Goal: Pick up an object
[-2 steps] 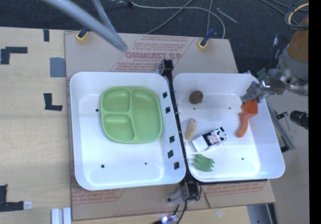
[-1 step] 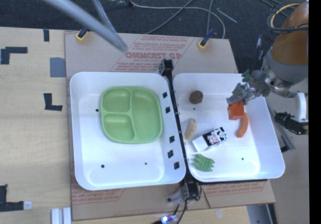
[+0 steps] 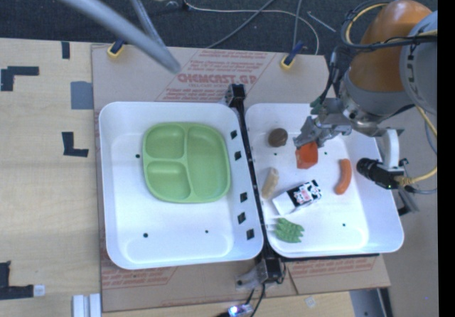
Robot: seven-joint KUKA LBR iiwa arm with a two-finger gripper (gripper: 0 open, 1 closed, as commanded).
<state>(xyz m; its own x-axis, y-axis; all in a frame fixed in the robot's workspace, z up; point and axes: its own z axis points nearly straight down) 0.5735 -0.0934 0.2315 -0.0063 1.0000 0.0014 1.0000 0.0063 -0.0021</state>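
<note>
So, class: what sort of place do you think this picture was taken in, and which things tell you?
Probably a robotics lab test bench. A grey and orange robot arm reaches over two white bins; toy food, such as a carrot, lies in one, and cables trail across the floor.

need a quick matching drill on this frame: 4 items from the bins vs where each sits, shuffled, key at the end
Items:
1. green divided plastic plate
2. round brown ball
3. orange carrot-shaped toy
4. green leafy toy

Places:
A. right bin, near the front edge
B. left bin, middle
C. right bin, back, close to the divider
D. right bin, right of the white and black carton

Pairs: 1-B, 2-C, 3-D, 4-A
</note>
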